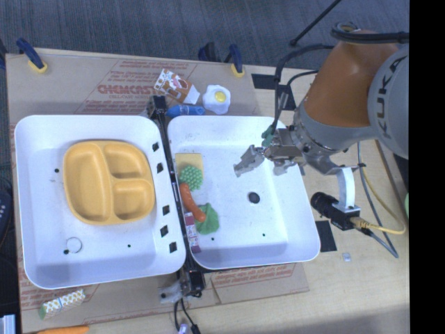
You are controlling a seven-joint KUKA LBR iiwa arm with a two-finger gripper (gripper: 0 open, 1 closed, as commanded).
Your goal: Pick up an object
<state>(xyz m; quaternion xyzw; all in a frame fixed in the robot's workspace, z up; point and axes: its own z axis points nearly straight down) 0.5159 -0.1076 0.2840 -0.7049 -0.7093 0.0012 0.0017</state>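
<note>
My gripper [265, 164] hangs over the upper right part of the right bin [292, 242], its fingers open with nothing between them. One grey fingertip [243, 164] points left toward the bin's middle. Along the bin's left wall lie a yellow block [188, 161], a green spiky ball [193, 177], an orange carrot [190, 200] and a green leafy piece [208, 219]. A small dark round thing [254, 198] sits on the bin floor just below the gripper. All of these are apart from the fingers.
The left bin [35, 256] holds a yellow divided plate [110, 181] and a small clear ring [72, 244]. Behind the bins on the cardboard lie a small printed packet [171, 83], a blue thing [185, 110] and a white-and-yellow cup [217, 98].
</note>
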